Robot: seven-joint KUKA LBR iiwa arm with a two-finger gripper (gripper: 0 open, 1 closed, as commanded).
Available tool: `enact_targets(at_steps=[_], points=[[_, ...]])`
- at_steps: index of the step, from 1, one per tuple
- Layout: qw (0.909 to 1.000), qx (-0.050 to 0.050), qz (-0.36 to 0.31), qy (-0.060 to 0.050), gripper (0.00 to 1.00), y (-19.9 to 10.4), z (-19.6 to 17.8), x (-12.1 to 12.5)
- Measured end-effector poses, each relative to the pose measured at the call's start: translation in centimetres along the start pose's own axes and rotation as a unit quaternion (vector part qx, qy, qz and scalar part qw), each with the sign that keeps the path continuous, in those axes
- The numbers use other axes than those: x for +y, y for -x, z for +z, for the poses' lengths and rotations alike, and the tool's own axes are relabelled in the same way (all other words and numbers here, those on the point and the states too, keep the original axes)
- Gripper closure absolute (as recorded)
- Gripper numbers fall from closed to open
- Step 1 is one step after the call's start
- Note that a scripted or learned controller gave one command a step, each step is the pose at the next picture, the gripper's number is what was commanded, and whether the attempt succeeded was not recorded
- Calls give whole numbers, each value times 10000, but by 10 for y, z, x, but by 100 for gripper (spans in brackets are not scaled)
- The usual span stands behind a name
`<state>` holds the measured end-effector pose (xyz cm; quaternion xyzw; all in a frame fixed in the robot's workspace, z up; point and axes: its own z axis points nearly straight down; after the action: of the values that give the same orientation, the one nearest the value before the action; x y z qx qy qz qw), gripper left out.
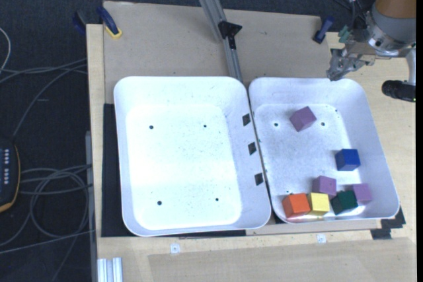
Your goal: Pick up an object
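While the gripper (pixel 338 71) hangs at upper right over the right bin's (pixel 373 135) far rim | fingers: cannot tell (too small) | nearest target: purple block (pixel 303 119), down-left of it, alone mid-bin

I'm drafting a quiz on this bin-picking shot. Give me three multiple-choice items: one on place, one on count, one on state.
1. Where do the blocks lie?
A. left bin
B. right bin
C. on the bench

2. How many blocks are purple?
A. one
B. three
C. five

3. Where is the claw?
A. above the right bin's far rim
B. down among the blocks
C. over the left bin

Answers:
1 B: all blocks sit in the right bin.
2 B: one purple block lies apart, two in the near cluster.
3 A: the claw hangs at that rim.
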<state>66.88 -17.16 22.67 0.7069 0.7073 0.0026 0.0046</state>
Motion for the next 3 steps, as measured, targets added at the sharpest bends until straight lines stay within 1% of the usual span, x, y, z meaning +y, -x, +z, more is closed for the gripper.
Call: enact_targets(at_steps=[1,2,3], points=[[10000,6,-4,-15,100,0,-32,2],[10000,25,-24,-60,100,-51,-20,-3],[10000,32,-34,-53,100,-115,-26,-10]])
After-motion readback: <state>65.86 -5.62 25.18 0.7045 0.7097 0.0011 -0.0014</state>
